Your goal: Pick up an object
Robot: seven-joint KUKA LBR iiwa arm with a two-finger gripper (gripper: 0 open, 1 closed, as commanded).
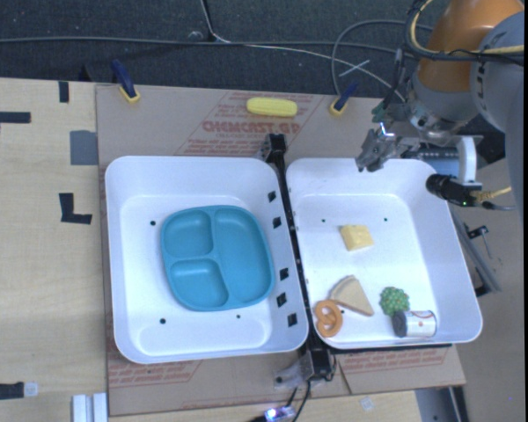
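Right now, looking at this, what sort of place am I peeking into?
Probably a robotics lab test bench. A robot arm with a gripper hangs over two white bins; one holds a blue divided plate, the other toy food like a pretzel and broccoli. Loose cables run behind.

Red printed lettering runs across the cardboard sheet (pixel 224 130) under the bins, above the left bin (pixel 123 236); characters too blurred to read, possibly a brand mark.

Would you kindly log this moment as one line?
gripper: above right bin's far rim | holding: nothing seen | cheese, pretzel, broccoli: untouched
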